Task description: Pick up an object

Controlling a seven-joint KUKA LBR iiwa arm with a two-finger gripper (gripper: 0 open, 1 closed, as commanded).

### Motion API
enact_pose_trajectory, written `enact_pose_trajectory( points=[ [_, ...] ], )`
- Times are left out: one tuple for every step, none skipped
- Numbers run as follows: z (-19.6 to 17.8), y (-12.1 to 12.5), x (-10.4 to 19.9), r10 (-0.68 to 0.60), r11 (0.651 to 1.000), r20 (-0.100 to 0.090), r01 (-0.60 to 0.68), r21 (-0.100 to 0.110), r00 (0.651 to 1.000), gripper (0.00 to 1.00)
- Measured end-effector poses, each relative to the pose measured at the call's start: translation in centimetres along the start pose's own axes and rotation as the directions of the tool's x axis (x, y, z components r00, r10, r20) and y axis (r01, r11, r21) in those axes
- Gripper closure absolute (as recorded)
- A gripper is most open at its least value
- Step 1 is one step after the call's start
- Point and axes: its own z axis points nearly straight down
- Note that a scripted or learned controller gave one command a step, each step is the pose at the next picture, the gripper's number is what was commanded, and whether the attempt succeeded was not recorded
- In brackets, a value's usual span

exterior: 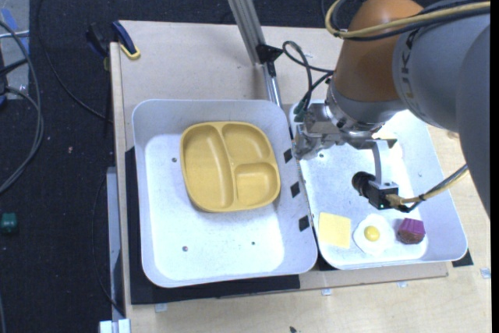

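Nearest the camera, three small toy foods sit in a row along the near edge of the right bin point(343, 179): a yellow cheese slice point(335, 230), a fried egg point(373, 235) touching or just beside it, and a purple piece point(411, 230) just beside the egg. The gripper point(306, 138) hangs over the far left corner of that bin, close to the wall shared with the left bin point(164, 242), and whether it is open or closed cannot be told from here. From the gripper the row lies toward the camera and a little rightward, with the cheese slice closest; it is roughly square and flat, so no long axis matters, though its thinness may make it a poor choice. Bare bin floor lies between. A yellow divided plate point(230, 166) fills the left bin's middle, beyond the wall. The grey arm point(440, 66) reaches over the bin's far right.
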Motion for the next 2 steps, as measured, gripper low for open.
enact_pose_trajectory(
  points=[
    [0.6,-3.0,4.4,0.001,1.0,0.001,-0.001,0.002,1.0,1.0],
    [0.2,-6.1,8.4,0.001,1.0,0.001,-0.001,0.001,1.0,1.0]
  ],
)
